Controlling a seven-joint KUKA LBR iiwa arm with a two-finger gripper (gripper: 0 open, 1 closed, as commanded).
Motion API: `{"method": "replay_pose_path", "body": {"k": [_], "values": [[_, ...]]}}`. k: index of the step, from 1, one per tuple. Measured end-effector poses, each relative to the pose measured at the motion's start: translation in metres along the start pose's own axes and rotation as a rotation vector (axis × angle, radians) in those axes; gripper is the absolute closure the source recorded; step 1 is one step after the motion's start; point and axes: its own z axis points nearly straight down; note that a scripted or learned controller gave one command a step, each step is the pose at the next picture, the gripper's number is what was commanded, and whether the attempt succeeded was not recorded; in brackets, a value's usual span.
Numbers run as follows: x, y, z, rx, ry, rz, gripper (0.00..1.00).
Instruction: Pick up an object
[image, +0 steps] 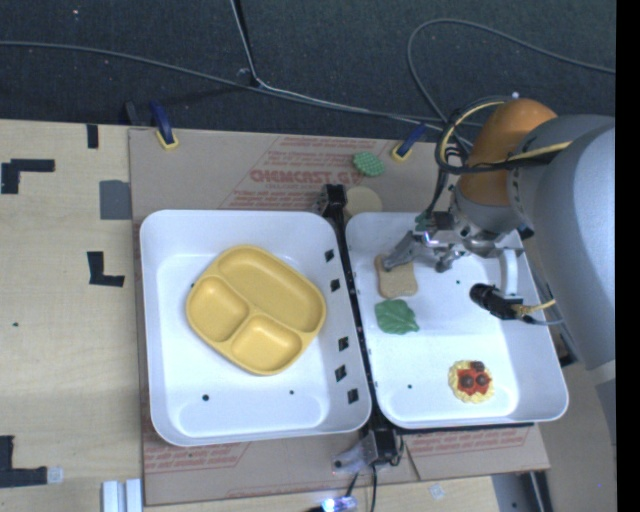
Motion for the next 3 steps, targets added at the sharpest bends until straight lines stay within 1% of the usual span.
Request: {"method": "replay_pose_path", "body": {"k": [1, 3], "values": [[0.002, 0.002, -0.015, -0.006, 0.002, -0.003, 1.00], [0.002, 0.001, -0.100, -0.001, 0.002, 0.000, 1.00]]}}
